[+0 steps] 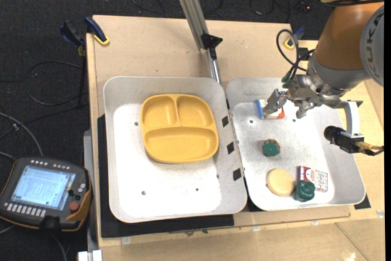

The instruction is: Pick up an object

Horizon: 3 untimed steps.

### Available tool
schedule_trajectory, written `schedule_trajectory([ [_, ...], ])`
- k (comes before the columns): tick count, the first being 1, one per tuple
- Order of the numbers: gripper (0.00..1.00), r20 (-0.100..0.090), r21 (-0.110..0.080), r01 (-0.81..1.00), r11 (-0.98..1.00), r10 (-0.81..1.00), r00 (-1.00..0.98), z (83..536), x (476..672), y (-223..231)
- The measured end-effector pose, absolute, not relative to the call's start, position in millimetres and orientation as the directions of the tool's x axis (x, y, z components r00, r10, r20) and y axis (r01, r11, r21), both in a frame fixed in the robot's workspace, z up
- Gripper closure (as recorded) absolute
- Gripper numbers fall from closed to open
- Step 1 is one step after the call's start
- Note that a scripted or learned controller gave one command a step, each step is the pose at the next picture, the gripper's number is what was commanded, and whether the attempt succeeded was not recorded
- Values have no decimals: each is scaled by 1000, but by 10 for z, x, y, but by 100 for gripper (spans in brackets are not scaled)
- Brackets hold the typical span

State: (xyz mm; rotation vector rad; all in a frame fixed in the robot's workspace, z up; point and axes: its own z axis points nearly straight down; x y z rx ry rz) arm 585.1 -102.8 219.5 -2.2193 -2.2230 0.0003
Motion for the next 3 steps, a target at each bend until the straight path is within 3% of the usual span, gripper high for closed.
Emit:
schedule_trajectory([
  [1, 0, 0, 0, 1000, 1, 1000, -1, 2196, 5851, -1028],
  [3, 0, 1, -6, 1000, 0, 1000, 0, 1166, 5635, -988],
])
